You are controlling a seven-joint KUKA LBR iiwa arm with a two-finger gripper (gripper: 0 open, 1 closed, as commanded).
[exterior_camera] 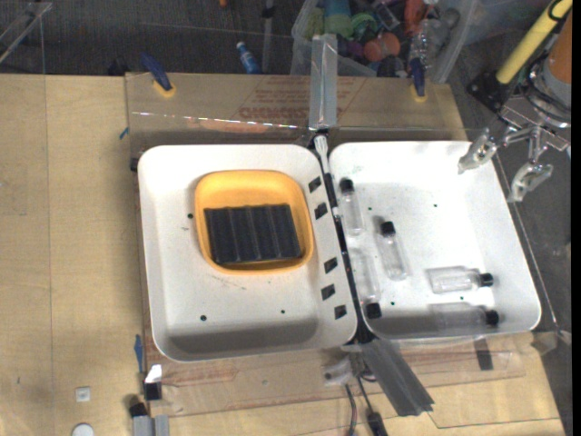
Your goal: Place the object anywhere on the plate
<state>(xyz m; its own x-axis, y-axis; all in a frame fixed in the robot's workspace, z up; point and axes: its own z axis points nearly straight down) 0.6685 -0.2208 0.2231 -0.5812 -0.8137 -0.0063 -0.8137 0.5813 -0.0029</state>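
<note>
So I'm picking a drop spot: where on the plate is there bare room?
The orange plate has bare rim strips around the dark ridged block, widest behind it. In the right bin, clear bottles crowd left and front.

Arm at far right, mostly beyond the frame edge; grey body and orange band just visible at the upper right corner. Gripper [504, 166] hangs at the far right, near the right bin's far-right corner. Two pale metal fingers [474, 155] point down and leftward, set apart, with nothing between them.
</note>
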